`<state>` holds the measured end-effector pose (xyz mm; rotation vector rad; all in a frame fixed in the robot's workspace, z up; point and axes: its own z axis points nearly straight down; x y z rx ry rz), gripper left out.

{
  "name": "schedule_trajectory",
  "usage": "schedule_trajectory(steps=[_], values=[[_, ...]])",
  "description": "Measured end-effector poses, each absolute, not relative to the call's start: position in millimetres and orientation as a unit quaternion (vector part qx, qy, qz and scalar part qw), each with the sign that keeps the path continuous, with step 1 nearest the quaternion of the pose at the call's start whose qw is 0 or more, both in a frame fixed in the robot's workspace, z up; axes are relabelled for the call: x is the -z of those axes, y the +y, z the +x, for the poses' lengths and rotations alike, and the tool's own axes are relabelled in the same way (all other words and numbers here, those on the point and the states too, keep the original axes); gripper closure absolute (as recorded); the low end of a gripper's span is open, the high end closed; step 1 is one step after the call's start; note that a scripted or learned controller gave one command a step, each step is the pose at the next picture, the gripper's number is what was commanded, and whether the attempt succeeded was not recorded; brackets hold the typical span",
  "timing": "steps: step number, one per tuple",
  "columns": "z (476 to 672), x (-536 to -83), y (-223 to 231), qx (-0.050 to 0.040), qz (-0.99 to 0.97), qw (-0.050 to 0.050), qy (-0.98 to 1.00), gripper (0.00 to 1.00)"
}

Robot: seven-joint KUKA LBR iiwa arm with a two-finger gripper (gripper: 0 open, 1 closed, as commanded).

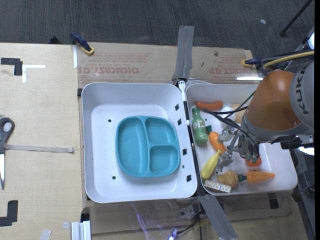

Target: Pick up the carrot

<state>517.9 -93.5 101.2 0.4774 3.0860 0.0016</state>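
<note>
Orange plastic carrot w/ green top [260, 175] lying at 4 o'clock of metal two-finger gripper [231, 149], right white bin [285, 184]; grip state unclear.

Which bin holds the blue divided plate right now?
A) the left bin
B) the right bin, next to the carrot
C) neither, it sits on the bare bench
A: the blue divided plate lies flat in the left bin, while the carrot is in the right bin with the other toy food.

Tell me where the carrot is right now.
The carrot lies in the right bin near its front right corner, just right of the tool and below a small red item.
</note>
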Motion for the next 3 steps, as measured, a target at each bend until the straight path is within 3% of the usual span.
schedule_trajectory(steps=[1,2,3], values=[[557.3,-93,-97,0.0003,0.241,0.003,0.97,0.0],[602.8,-93,-92,0.0005,0.343,0.002,0.939,0.0],[603.9,-103,-92,0.0015,0.342,0.003,0.94,1.0]])
